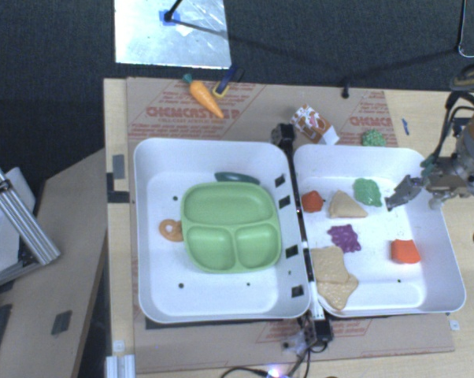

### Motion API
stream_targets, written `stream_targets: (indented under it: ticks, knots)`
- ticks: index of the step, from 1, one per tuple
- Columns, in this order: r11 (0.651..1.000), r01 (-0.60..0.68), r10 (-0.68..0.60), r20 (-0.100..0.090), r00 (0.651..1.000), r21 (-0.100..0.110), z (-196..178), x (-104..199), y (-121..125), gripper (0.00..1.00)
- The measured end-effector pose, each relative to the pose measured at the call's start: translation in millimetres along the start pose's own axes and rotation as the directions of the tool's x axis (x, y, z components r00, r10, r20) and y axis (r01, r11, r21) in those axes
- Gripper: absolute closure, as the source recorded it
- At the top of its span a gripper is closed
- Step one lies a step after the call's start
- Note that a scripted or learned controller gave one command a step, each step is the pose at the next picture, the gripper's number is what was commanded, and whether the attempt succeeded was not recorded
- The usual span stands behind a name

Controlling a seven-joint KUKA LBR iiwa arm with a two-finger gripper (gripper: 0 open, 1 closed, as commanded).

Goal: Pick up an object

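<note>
The right bin (438,290) holds several toy foods: a green lump (368,191), a tan wedge (346,205), a red-orange piece (312,202), purple grapes (344,237), an orange block (405,251) and tan bread slices (331,276). My gripper (401,194) hangs over the right side of this bin, just right of the green lump and up from the orange block. I see nothing held in it.
The left bin (154,290) holds a green divided plate (229,227), an orange ring (171,230) and a dark green item (237,178) behind the plate. Behind the bins lie a carrot (205,98), a small packet (312,123), a green piece (372,138) and a foil sheet (172,22).
</note>
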State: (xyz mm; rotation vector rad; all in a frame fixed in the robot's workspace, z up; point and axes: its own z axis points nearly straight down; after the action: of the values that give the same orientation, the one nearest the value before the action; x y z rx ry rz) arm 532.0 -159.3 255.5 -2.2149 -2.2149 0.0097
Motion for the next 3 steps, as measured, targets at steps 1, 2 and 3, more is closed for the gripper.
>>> stream_targets:
  ticks: [1, 2, 3]
  knots:
    - [1.0, 0.003, -0.003, 0.003, 1.0, -0.012, -7, 1, 2, 0.0]
    - [1.0, 0.001, -0.001, 0.001, 1.0, -0.008, 56, 0, -1, 0.0]
    - [1.0, 0.001, -0.001, 0.001, 1.0, -0.009, 97, -1, -1, 0.0]
